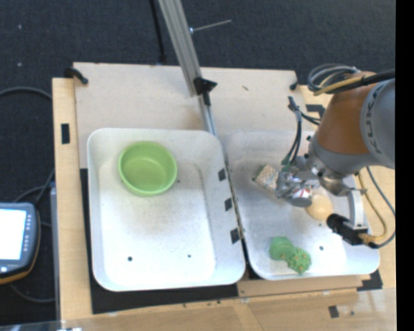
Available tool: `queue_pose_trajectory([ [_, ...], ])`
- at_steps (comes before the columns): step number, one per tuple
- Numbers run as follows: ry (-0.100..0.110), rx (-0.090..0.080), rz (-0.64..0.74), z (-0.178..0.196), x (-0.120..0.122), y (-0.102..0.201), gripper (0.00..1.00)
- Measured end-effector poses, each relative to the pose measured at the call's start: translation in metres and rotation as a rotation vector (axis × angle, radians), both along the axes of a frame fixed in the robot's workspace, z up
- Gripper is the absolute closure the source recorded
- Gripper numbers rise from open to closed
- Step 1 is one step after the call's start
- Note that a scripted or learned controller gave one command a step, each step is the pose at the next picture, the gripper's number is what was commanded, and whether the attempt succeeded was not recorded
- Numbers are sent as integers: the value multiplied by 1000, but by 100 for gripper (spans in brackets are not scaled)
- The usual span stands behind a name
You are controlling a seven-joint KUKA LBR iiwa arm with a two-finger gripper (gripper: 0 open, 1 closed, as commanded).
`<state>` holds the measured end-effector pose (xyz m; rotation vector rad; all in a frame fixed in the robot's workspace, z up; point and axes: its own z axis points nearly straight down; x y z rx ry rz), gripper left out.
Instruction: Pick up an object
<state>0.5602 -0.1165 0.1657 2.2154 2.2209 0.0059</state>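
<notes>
In the right bin (262,254) lie a small beige block (266,176), a pale yellow egg-shaped object (318,207) and a green lumpy object (291,252) near the front edge. My gripper (290,189) hangs low over the bin's middle, just right of the beige block and left of the yellow object, with a red and white thing (301,197) by its tip. The arm's orange band (341,119) is above it.
The left bin (158,254) holds a light green bowl (148,168) at its back left. A grey metal post (184,40) slants up from between the bins. A screen device (7,243) sits off the bench at the left.
</notes>
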Motion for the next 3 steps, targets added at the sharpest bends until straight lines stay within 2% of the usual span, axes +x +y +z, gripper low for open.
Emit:
queue_pose_trajectory([
  [1,-3,-1,1,64,2,1,100],
  [2,0,-1,2,105,4,0,100],
  [3,4,1,4,95,30,55,100],
])
